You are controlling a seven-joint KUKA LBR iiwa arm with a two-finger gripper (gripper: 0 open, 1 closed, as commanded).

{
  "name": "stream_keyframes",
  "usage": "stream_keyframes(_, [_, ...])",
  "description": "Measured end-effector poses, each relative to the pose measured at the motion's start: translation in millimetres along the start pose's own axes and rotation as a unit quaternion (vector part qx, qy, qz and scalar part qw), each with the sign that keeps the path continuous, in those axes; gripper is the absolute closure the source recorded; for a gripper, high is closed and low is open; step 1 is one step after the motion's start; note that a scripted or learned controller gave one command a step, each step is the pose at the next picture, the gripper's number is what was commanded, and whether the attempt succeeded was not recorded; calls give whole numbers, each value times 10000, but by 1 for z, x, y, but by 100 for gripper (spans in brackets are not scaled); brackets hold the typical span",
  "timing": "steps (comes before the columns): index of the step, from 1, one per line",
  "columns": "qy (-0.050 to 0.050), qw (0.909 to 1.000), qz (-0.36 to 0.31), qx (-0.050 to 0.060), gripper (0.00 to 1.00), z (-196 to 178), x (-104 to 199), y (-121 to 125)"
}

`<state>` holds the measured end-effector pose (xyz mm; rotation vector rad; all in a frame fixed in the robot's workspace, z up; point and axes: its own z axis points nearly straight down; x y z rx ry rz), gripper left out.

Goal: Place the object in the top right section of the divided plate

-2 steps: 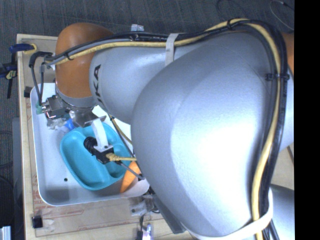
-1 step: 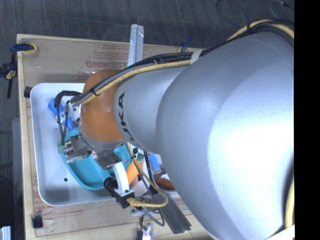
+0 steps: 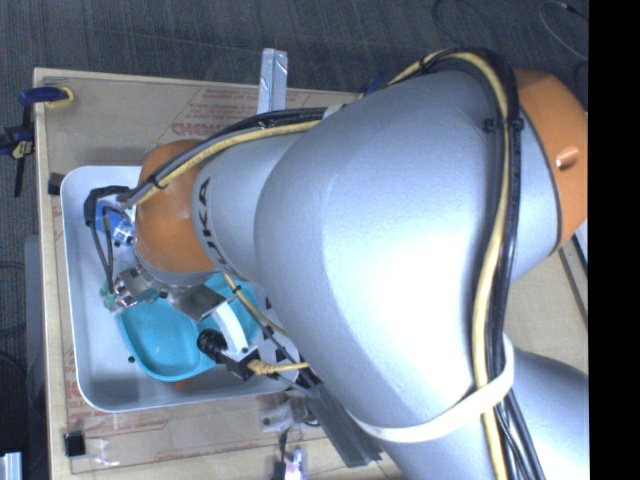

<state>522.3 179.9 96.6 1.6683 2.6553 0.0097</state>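
At the left I see the white bin [image 3: 85, 368] on the worktop [image 3: 200, 108], with the blue plate [image 3: 160, 343] lying in its lower half. My arm [image 3: 400, 268] covers most of the bin, wrist low over the plate. I cannot tell the pincer's state, nor where the object lies

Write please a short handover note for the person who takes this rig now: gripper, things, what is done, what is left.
Gripper: hidden under the arm; state cannot be told.
Things: the blue divided plate lies in the left white bin, partly covered by the wrist. The object to place cannot be made out.
Done: nothing can be confirmed.
Left: check the grasp, then verify the object sits in the plate's top right section.
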Motion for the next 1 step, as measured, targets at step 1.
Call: stream_keyframes(1, [12, 9999, -102, 55, 100, -146, 13, 20])
